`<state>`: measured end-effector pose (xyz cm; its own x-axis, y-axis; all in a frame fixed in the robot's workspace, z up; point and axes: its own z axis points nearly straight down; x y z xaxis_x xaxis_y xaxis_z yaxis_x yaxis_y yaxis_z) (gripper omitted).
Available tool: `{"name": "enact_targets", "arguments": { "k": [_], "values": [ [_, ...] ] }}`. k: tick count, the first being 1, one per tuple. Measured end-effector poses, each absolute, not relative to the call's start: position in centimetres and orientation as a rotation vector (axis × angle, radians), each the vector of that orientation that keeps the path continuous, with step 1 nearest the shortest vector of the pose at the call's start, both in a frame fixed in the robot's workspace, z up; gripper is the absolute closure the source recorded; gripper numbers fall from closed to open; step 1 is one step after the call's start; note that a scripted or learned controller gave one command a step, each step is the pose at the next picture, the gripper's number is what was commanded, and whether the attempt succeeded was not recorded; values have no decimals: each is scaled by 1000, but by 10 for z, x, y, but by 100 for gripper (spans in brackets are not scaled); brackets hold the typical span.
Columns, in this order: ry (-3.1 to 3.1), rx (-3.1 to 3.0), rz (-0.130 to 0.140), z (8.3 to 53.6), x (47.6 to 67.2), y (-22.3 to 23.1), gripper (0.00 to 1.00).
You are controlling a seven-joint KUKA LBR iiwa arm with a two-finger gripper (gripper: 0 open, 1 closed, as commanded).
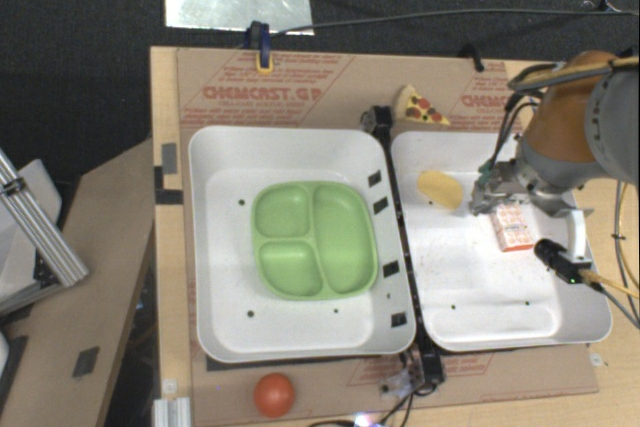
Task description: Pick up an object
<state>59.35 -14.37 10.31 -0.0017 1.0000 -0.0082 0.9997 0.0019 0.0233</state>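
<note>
The left bin (215, 245) carries a green divided plate (314, 238) in the frame's middle, out of the arm's way. The right bin (520, 315) has a yellow object (439, 186) at its upper left and a small red-and-white box (512, 228) just right of it. The gripper (487, 189) hangs low between these two, probably to take one. I cannot tell its opening, and nothing visibly sits in it.
</note>
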Motion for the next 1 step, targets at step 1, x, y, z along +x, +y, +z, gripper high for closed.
{"name": "enact_targets", "arguments": {
  "k": [1],
  "values": [
    [2220, 2213, 6, 167, 593, -148, 100]
  ]
}}
